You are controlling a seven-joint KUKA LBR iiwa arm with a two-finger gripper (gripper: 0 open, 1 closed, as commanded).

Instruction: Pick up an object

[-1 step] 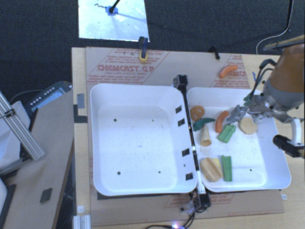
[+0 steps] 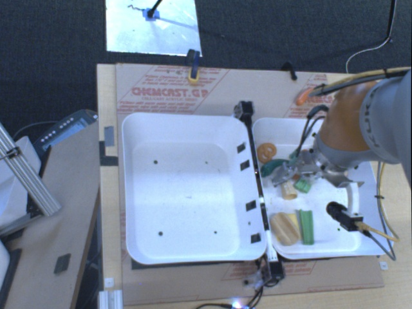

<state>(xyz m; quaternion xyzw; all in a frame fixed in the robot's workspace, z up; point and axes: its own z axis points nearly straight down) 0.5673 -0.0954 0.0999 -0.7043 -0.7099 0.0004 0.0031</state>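
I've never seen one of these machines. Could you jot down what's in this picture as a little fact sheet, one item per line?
arm: grey with an orange band, reaching in from the right over the right bin
gripper: low inside the right bin, among the objects
left bin: white, shallow
right bin: white, shallow, holds several small things
orange ring: near the divider, upper part of right bin
tan piece: near the front edge of right bin
green block: lying right beside the tan piece
held object: cannot tell

Both bins (image 2: 187, 192) look like smooth, glossy white plastic; the desk (image 2: 167, 92) beneath looks like matt brown paper-covered board.
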